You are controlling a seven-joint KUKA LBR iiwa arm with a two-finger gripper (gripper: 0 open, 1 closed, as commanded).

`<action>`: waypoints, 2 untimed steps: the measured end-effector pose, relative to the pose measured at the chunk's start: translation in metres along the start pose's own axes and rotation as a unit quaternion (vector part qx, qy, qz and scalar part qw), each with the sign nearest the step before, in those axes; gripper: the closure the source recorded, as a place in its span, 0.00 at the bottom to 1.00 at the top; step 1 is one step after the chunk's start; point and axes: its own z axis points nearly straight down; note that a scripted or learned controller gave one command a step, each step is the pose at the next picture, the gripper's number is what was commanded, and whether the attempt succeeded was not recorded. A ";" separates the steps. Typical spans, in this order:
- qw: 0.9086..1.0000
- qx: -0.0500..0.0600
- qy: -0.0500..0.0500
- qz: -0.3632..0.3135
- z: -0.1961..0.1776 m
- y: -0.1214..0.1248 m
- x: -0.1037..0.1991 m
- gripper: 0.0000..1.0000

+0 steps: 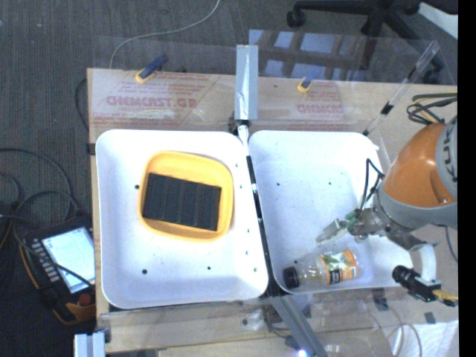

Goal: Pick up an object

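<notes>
A small clear bottle [325,268] with a dark cap and an orange-green label lies on its side near the front edge of the right bin [305,177]. My gripper [336,229] hangs low over that bin, just above and slightly right of the bottle, at the end of the grey arm with its orange band [416,175]. Nothing shows between gripper and bottle, and the bottle rests on the bin floor. In the left bin [119,259] sits a yellow dish [187,166] with a black ridged rectangular block [182,201] in it.
A metal divider post [245,80] stands at the back between the bins. Cables and a black fitting [415,281] hang off the arm at the right bin's front right corner. A tablet [67,251] lies on the floor to the left.
</notes>
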 end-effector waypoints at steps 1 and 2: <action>1.000 -0.006 -0.003 0.001 0.021 0.005 0.023 0.00; 1.000 -0.009 -0.003 0.000 0.010 0.008 0.025 1.00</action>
